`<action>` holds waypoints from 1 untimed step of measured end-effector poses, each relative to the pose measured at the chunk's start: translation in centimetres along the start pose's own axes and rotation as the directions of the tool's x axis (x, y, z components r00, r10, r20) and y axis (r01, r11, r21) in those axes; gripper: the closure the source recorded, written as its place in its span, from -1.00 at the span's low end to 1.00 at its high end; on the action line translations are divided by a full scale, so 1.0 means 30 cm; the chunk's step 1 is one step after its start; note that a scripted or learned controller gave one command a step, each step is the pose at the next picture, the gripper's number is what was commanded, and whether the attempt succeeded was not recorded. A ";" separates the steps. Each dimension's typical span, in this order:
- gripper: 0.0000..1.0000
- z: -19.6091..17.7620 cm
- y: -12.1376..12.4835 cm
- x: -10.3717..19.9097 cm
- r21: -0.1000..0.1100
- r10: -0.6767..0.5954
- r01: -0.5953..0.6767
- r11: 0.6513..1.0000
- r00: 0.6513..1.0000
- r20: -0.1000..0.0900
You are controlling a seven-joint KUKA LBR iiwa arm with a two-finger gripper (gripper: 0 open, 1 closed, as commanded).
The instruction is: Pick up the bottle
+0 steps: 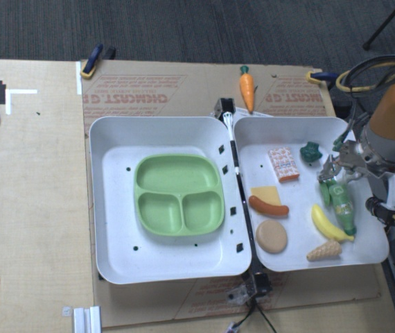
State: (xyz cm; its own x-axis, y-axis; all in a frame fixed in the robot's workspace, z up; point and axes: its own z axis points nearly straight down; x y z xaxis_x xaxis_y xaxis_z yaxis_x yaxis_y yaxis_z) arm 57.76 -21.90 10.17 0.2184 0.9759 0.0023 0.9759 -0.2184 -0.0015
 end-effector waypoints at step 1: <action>1.00 -0.326 -0.103 0.072 -0.001 0.157 -0.157 0.988 0.988 0.003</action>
